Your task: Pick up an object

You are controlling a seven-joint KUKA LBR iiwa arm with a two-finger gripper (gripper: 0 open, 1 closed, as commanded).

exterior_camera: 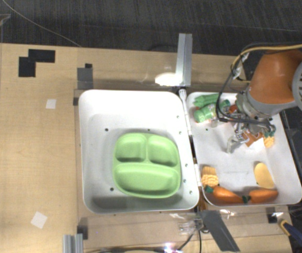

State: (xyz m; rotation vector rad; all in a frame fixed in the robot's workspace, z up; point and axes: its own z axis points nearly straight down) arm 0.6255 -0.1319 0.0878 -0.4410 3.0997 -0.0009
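Observation:
My gripper (237, 141) hangs low over the upper middle of the right bin (288, 167), under the arm's orange band (274, 78). A small orange-brown piece (254, 138) lies just to its right, touching or nearly so, and nothing is visibly between the jaws. Two green toy vegetables (205, 108) lie in the bin's far left corner. A yellow corn-like piece (209, 177) rests by the left wall, with two orange carrots (244, 196) along the front wall. A yellow oval piece (264, 175) lies at the front right, and a small yellow bit (269, 140) lies near the wrist.
The left bin (95, 141) holds a green divided plate (146, 164). A metal post (184, 59) stands behind the ridge between the bins. Black cables (225, 96) loop from the wrist over the right bin's back left.

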